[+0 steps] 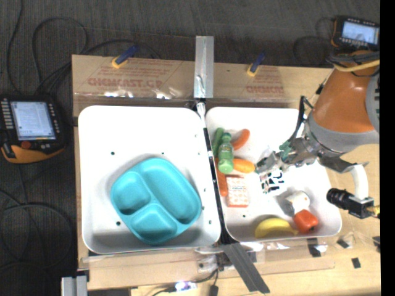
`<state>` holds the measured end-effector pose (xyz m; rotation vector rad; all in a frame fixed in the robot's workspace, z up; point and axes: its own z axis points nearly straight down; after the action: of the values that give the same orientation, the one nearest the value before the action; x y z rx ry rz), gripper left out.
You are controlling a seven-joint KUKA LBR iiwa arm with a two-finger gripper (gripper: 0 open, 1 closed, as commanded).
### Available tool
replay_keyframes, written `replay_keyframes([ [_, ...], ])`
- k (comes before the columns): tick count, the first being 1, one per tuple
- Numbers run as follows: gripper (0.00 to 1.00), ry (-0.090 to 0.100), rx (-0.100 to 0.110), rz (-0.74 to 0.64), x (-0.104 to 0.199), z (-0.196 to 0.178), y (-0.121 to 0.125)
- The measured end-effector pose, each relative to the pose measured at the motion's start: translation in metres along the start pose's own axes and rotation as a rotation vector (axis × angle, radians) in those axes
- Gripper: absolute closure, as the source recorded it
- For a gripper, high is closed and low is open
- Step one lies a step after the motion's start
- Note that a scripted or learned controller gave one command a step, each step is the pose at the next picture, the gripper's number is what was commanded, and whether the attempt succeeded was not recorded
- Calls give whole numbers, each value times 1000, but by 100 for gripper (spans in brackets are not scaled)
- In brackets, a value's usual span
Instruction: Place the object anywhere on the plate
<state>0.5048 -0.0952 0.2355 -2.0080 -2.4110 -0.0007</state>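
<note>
A teal plate (157,201) with three compartments lies in the left bin (99,128), and nothing rests on it. My gripper (270,172) hovers over the middle of the right bin (321,177), well to the right of the plate. Just left of it lie a green bottle (226,155), an orange carrot (244,164) and an orange-and-white packet (237,191). A small black-and-white piece sits right under the gripper's tip, and I cannot tell whether it belongs to the gripper.
A second carrot (241,138) lies at the back of the right bin. A banana (274,227) and a white and red-orange object (300,211) sit near its front edge. A raised divider (212,165) separates the two bins.
</note>
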Motion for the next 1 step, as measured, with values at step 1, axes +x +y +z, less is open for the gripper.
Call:
replay_keyframes([
  [1, 100, -1, 3, -257, 77, 38, -8],
])
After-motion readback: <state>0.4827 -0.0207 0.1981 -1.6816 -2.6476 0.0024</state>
